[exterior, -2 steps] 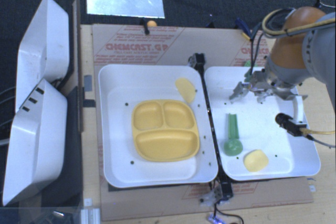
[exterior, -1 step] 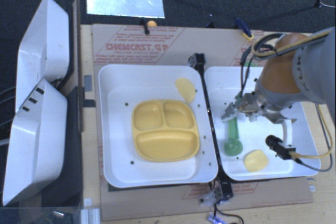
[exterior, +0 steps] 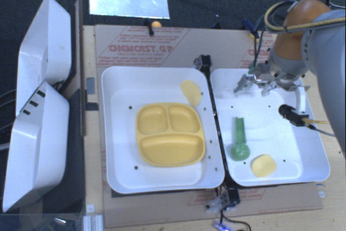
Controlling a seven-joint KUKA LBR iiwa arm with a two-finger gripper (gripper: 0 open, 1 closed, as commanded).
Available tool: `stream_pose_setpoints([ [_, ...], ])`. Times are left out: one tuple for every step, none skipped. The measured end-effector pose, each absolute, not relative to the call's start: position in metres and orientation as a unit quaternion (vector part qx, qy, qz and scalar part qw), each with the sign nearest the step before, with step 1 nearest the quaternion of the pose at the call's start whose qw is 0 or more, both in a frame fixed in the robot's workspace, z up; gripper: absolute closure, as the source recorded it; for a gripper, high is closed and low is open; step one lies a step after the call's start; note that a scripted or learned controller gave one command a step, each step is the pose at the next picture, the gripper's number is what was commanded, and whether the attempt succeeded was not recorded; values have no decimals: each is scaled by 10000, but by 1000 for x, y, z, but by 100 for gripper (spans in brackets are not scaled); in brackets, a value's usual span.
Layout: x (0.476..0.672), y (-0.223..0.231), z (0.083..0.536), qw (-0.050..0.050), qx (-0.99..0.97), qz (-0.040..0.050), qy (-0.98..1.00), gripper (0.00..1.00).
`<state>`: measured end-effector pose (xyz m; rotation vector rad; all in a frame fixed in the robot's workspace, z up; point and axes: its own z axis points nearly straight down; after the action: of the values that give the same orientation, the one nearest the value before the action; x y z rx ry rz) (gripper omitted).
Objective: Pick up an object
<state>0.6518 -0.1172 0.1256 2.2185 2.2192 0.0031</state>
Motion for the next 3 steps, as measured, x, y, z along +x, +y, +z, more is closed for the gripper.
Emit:
stream_pose_setpoints([
  [584, -88, 89, -19, 7069, -10, 7073, 0],
  [589, -98, 200, 40, 7070, 33, 7072, 0],
  [581, -102, 82, -25, 7072, -21, 7070, 0],
])
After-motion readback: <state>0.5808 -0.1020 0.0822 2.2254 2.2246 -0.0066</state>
